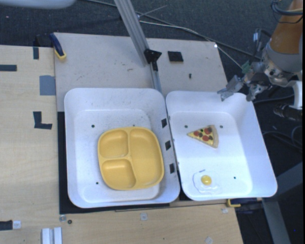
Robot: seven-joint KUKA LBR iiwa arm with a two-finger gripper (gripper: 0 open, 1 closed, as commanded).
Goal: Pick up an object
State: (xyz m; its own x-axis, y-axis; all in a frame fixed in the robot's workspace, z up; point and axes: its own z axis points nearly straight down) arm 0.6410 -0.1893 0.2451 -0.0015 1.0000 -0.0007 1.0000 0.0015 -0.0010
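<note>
- Two shallow white bins stand side by side on the bench: the left bin (pixel 76 136) and the right bin (pixel 254 151).
- In the left bin lies a yellow plate (pixel 130 158) with three compartments.
- In the right bin lies a toy pizza slice (pixel 205 135), near the middle, and a toy fried egg (pixel 205 181) near the front wall; the two are apart.
- The gripper (pixel 238 89) hangs over the back right corner of the right bin, well apart from both toys.
- Its fingers are spread, with nothing between them.
</note>
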